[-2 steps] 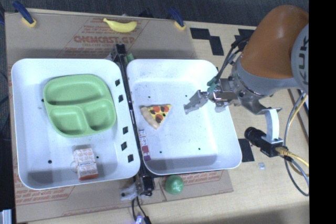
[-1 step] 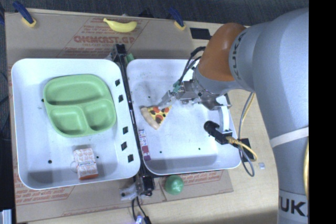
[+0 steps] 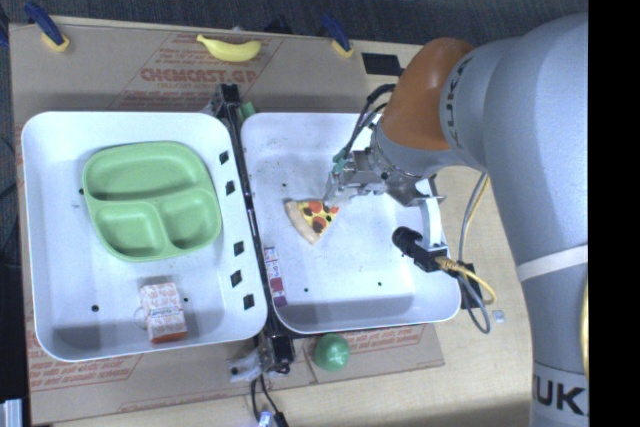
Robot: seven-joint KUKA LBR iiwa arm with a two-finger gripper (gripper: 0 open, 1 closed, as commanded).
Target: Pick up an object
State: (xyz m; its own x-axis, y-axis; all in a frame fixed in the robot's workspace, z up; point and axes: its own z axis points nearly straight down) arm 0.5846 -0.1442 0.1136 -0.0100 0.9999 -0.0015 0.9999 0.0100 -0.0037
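A toy pizza slice [image 3: 309, 218] lies flat in the right bin [image 3: 300, 305], left of its middle. My gripper [image 3: 338, 189] hangs low over the bin floor just up and right of the slice's wide end, very close to it. The wrist and orange band [image 3: 430, 100] rise behind it to the right. In the left bin [image 3: 45, 245] rest a green divided tray [image 3: 150, 197] and, nearer the front, a small wrapped snack packet [image 3: 162, 309].
A yellow banana [image 3: 230, 46] lies on the cardboard behind the bins. A green ball [image 3: 331, 351] sits on the bench in front of the right bin. A black cable fitting [image 3: 418, 250] with a yellow lead hangs over the right bin's right side.
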